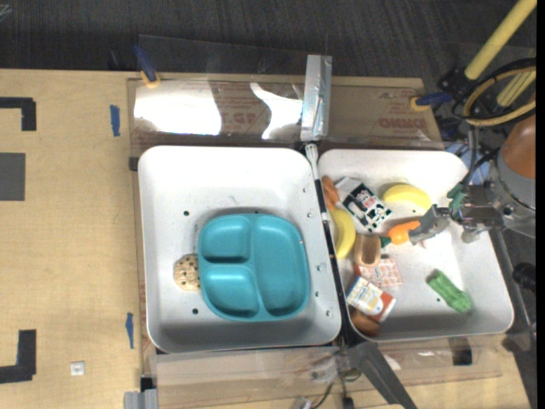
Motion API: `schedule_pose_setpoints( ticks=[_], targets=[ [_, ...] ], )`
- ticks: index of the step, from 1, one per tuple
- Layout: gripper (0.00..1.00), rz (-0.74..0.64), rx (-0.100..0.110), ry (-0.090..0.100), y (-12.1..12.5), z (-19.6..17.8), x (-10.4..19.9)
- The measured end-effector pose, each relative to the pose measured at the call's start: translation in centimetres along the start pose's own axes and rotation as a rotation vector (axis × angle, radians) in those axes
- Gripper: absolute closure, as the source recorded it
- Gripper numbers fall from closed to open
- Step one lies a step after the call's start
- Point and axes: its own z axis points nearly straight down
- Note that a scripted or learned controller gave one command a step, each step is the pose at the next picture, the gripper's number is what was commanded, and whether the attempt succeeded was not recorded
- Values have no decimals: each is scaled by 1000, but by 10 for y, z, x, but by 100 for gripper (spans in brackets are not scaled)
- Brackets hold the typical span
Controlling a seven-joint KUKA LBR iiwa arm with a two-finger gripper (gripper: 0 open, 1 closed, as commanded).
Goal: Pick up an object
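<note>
Your left white bin (pixel 162 186) holds a teal three-compartment plastic tray (pixel 253 265) with a round speckled cookie (pixel 186 272) touching its left edge. Your right white bin (pixel 485 288) holds the pincer (pixel 423 228), reaching in from the right; you cannot tell how far it is open. An orange carrot-shaped toy (pixel 400 231) lies touching its tip on the left. A yellow lemon-shaped toy (pixel 407 198) sits just above, and a green pickle-shaped toy (pixel 449 290) below to the right.
</note>
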Motion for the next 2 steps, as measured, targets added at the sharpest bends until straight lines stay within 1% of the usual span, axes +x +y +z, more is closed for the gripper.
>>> schedule_pose_setpoints(
  ticks=[1,2],
  targets=[
    [0,-11,8,1,-4,128,-44],
    [0,-25,-15,-3,50,174,-22]
  ],
)
